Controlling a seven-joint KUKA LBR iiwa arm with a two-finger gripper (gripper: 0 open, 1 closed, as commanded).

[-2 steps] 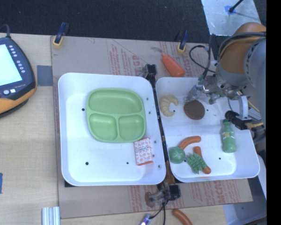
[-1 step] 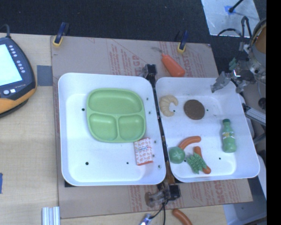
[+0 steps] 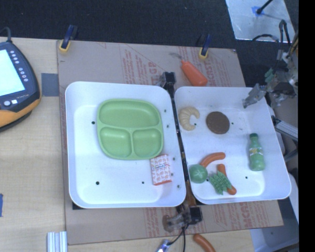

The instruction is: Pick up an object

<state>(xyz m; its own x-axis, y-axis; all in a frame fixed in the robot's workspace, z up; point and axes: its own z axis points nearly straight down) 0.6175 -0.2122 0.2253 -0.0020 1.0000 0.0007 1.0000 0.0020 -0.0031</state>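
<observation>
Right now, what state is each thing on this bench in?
Green plate: flat, right way up, in the left bin.
Packet: lying flat by the plate's lower right corner.
Green bottle: on its side in the right bin.
Brown disc: lying flat.
Croissant: lying beside the disc.
Sausage: lying loose.
Gripper: at the right bin's upper right corner, holding nothing that shows.

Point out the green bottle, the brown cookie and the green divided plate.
green bottle point(image 3: 256, 152), camera view, its body.
brown cookie point(image 3: 218, 122), camera view, its centre.
green divided plate point(image 3: 129, 115), camera view, its large compartment.
</observation>
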